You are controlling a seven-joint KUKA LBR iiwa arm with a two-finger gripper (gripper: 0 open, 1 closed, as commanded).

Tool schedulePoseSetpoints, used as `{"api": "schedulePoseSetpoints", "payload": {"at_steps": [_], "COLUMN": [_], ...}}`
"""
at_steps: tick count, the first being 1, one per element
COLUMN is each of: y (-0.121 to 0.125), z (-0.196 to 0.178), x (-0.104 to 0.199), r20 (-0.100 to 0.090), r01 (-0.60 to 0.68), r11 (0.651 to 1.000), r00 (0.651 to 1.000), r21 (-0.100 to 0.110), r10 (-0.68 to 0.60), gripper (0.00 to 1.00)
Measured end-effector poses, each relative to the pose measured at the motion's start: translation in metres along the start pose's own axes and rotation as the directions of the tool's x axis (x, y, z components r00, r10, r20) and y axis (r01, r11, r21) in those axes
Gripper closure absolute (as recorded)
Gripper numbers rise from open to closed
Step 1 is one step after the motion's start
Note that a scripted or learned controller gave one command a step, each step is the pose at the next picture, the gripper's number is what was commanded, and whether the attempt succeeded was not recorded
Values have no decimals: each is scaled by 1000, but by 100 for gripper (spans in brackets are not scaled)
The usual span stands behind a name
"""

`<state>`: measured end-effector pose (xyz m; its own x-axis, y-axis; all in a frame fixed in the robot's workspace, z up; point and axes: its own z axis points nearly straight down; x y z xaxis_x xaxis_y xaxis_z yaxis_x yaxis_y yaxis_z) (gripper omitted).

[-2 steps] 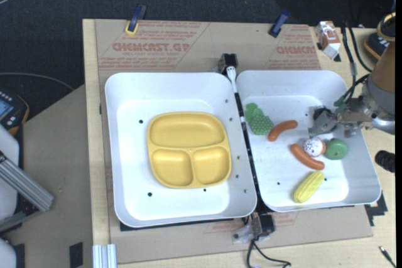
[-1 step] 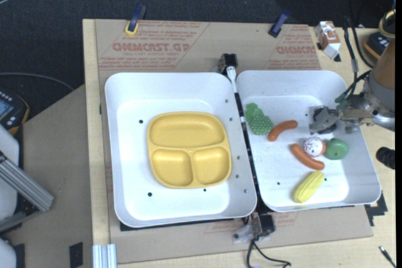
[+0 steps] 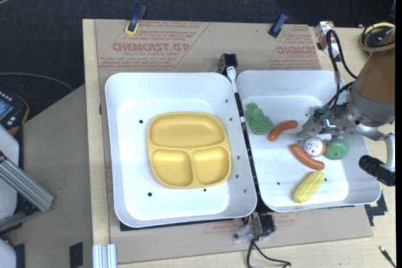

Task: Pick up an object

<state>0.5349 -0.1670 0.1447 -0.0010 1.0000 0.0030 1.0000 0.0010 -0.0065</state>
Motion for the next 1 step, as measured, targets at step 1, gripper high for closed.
{"api": "schedulePoseSetpoints", "payload": {"at_steps": [1], "y": [-9], "z": [58], "x": [2], "r20": [-8], "r01": [1], "r11": [1000], "r00": [1000], "r21": [2], "r10": [-1], "gripper": [0]}}
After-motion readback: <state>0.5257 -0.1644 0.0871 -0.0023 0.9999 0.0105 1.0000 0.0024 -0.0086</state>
